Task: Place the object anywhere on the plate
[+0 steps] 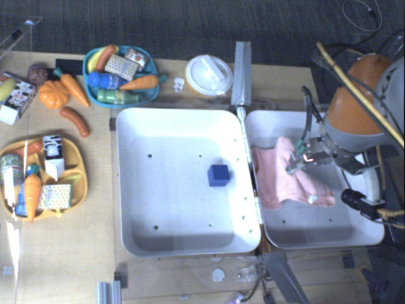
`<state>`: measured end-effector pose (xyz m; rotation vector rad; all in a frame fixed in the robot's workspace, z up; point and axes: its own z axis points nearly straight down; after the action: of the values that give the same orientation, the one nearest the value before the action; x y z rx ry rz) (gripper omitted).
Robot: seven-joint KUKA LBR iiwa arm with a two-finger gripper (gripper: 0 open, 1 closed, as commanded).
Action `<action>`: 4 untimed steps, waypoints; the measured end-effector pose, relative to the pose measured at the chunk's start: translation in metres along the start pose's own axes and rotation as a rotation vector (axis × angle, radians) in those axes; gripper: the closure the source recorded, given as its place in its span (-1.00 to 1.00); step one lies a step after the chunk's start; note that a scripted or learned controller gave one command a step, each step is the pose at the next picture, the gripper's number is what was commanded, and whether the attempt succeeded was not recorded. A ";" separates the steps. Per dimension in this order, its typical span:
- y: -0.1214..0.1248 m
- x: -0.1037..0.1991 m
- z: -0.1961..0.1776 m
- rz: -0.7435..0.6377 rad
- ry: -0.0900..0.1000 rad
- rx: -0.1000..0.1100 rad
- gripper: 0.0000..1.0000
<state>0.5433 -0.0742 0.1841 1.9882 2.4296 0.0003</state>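
A small blue cube [219, 175] rests on the floor of the left white bin [139, 144], a little right of its middle. In the right bin [354, 227] lies a crumpled pink cloth [285, 179] along the left side. My gripper [301, 161] hangs over the cloth's upper right part, at or just above it. The grey arm with its orange band [357, 100] reaches in from the right. The cube is well to the left of the gripper, across the wall between the bins.
A round white lidded dish [209, 75] stands behind the left bin. To the far left are a blue bowl [120, 75] of toy food, a yellow tray [44, 176] of toy food, and loose toy vegetables. A metal bar [240, 75] rises between the bins.
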 end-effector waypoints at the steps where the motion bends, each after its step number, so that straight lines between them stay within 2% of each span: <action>1: 0.002 0.001 -0.040 -0.008 0.000 -0.001 1.00; 2: 0.026 0.039 -0.045 -0.413 0.000 -0.002 1.00; 4: 0.076 0.136 -0.032 -1.215 -0.001 -0.007 1.00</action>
<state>0.5905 0.0742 0.2157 0.2452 3.1250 0.0048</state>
